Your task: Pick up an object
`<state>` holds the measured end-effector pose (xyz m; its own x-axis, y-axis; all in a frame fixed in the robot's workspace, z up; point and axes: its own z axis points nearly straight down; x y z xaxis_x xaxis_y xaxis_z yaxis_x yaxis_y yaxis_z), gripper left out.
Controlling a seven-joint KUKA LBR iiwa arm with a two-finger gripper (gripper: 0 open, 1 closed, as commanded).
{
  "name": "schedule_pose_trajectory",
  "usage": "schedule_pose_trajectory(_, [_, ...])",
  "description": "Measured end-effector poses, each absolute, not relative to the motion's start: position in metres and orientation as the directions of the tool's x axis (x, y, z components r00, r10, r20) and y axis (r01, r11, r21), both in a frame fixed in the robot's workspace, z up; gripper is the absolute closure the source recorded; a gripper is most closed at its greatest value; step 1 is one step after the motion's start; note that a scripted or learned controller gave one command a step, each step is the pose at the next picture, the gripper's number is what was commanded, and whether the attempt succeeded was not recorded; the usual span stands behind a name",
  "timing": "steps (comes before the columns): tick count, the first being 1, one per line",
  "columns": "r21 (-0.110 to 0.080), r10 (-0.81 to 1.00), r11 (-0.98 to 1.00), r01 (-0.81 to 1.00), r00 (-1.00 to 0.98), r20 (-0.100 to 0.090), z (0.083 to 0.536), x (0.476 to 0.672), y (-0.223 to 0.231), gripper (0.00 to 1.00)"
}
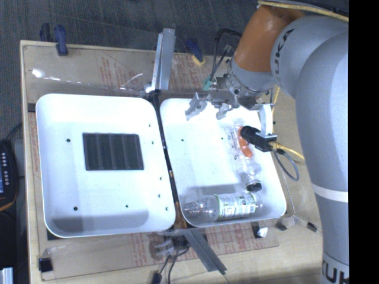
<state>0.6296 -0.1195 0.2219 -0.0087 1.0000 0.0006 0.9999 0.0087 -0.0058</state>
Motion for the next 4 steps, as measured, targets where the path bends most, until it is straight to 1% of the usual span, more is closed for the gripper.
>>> schedule_pose_trajectory(1, [-0.001,0.995,0.096,0.995,-0.096,-0.001,0.289,0.612,-0.167,0.00])
schedule_pose_trajectory(2, [-0.005,0.987,0.159,0.987,-0.159,0.002,0.242,0.630,-0.210,0.00])
schedule_pose_trajectory(3, [-0.003,0.938,0.347,0.938,-0.347,0.002,0.217,0.632,-0.208,0.00])
schedule_pose_trajectory(4, [-0.002,0.854,0.520,0.854,-0.520,0.001,0.198,0.629,-0.208,0.00])
